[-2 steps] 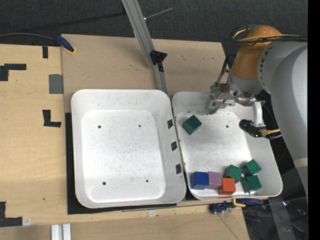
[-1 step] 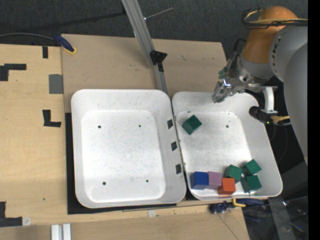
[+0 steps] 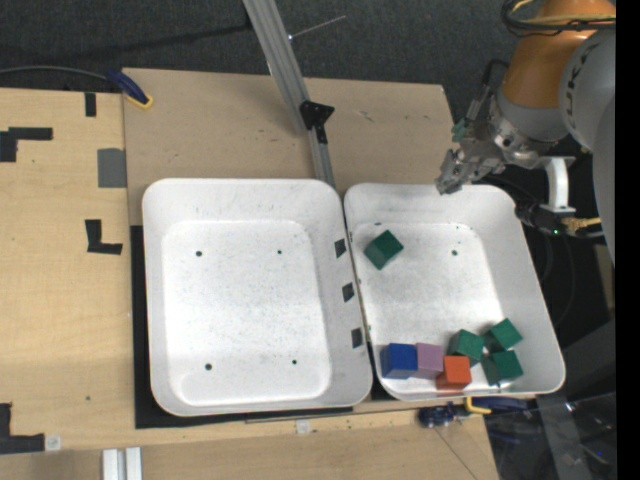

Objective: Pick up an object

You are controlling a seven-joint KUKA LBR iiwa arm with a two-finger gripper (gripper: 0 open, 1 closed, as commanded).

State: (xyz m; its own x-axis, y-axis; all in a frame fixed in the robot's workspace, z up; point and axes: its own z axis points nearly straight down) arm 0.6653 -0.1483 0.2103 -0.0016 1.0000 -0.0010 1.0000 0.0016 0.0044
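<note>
Pincer [image 3: 452,180] hovers over the right bin's [image 3: 520,268] far rim; can't tell its state. Nearest green cube [image 3: 382,249] sits alone, but it's tilted, so a grab could slip.

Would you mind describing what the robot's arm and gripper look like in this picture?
The arm is a rounded grey body with a glossy orange band above the wrist. Thin dark cables loop over the top of the band and run down beside the wrist. The gripper is a small grey metal assembly that narrows to a point. A white bracket sits beside it.
</note>
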